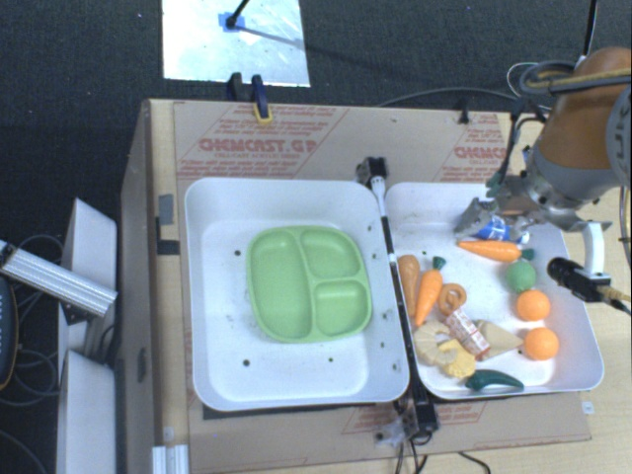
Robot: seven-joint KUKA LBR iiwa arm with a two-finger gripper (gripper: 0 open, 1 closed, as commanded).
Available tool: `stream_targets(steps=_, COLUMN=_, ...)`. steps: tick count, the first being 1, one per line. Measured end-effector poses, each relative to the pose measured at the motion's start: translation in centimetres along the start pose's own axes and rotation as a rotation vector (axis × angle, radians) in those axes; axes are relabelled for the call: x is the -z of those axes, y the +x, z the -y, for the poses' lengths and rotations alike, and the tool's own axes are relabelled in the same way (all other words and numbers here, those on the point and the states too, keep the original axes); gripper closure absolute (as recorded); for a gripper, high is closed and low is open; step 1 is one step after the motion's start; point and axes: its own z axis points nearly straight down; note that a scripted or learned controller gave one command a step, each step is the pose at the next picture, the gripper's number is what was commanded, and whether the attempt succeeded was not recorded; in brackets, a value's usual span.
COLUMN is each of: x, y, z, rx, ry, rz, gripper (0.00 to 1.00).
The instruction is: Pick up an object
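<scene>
blue object (491, 229) beneath fingers (484, 215), right bin (583, 363)

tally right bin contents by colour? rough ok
Orange: 5, carrots, round fruits
Green: 2
Blue: 1, under end effector
Tan/mixed pile: about 4, overlapping
Total: about 12

The grey arm (583, 156) reaches in from the right, its orange band (583, 117) high near the right edge, over the far right corner of the right bin. The wrist angles down and leftward, and the gripper (491, 215) hangs low over the bin's far edge, pointing left.
</scene>
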Motion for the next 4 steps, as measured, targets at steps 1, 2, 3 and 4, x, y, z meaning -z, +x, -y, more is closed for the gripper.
stream_targets(steps=1, x=-10.6, y=1.6, z=2.1, rx=-0.002, ry=0.003, rz=0.0, gripper=0.0)
stream_targets(steps=2, x=-11.5, y=-2.7, z=10.9, rx=-0.003, ry=0.001, rz=0.001, gripper=0.0)
stream_targets(steps=3, x=1.9, y=-6.7, z=4.2, rx=-0.001, ry=-0.003, rz=0.002, gripper=0.0)
stream_targets(steps=4, x=-7.8, y=-8.6, z=5.3, rx=-0.003, ry=0.003, rz=0.0, gripper=0.0)
